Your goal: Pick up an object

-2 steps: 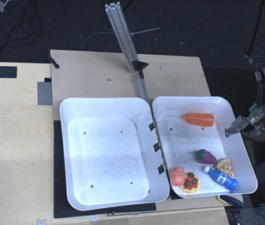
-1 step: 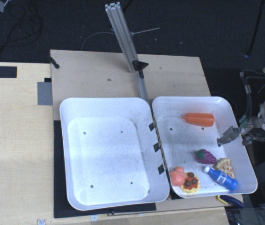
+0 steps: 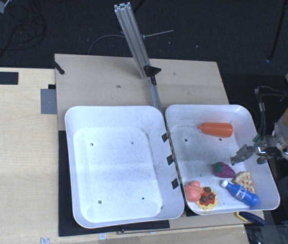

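Dark floor w/ cables lying behind a tan bench (image 3: pixel 184 80) bearing two white bins.
Gripper (image 3: pixel 250 154) hanging released, holding nothing, over right bin (image 3: pixel 195 117), near purple grapes (image 3: pixel 224 170); carrot (image 3: pixel 216 129) sitting further back.

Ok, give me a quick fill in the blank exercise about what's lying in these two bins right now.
1. The carrot lies in the ____ bin.
2. The bottle in that bin is ____ in colour.
3. The grapes are ____ in colour.
4. The gripper hovers beside the bin's ____ rim.

Missing words: right; blue; purple; right
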Controlling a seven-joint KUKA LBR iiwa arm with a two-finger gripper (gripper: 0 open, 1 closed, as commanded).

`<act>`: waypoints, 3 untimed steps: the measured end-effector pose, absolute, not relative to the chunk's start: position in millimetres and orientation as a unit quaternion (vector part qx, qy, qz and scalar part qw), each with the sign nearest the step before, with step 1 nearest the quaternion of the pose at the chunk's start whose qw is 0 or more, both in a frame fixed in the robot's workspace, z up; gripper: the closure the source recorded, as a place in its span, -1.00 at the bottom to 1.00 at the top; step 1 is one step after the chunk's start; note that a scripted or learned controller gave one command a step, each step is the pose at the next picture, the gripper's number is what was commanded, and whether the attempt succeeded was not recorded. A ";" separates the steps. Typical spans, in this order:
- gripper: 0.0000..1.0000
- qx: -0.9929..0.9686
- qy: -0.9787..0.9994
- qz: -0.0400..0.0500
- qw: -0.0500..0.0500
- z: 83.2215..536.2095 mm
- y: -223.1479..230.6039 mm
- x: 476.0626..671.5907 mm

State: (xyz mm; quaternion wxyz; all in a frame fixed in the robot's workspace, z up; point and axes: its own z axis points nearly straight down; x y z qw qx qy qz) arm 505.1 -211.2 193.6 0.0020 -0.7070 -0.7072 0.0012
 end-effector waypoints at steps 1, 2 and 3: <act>-1.00 -0.707 -0.707 0.001 0.002 150.2 -212.5 500.1; 1.00 -0.708 -0.707 0.000 0.000 162.1 -213.8 500.7; 1.00 -0.707 -0.707 -0.001 -0.001 205.0 -209.1 502.7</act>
